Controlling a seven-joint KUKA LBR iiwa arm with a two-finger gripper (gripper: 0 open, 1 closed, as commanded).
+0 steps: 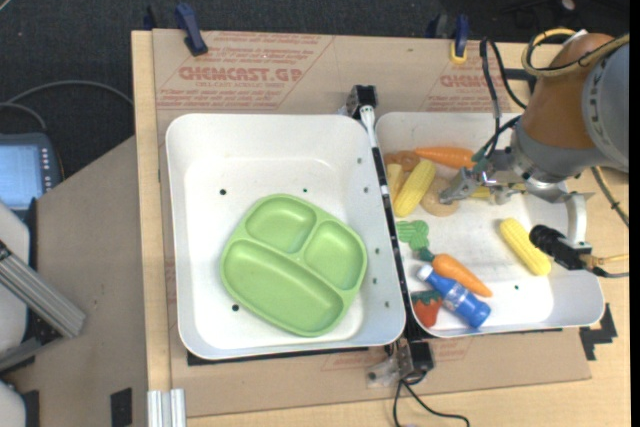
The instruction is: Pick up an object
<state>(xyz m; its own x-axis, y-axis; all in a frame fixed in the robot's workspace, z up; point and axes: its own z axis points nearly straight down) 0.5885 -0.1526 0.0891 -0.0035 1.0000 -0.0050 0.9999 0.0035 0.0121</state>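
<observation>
Left bin [190, 215] contains a green divided plate [293, 263]. Right bin [570, 300] contains toy corn cobs, carrots, a bottle. Gripper [462, 187] state: cannot tell.

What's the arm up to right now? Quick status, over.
Gripper low in right bin, by corn cob. Nothing visibly held. Carrot and tan piece crowd close.

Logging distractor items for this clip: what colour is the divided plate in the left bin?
Light green, all over; the divided plate shows plainly in the camera view.
</observation>
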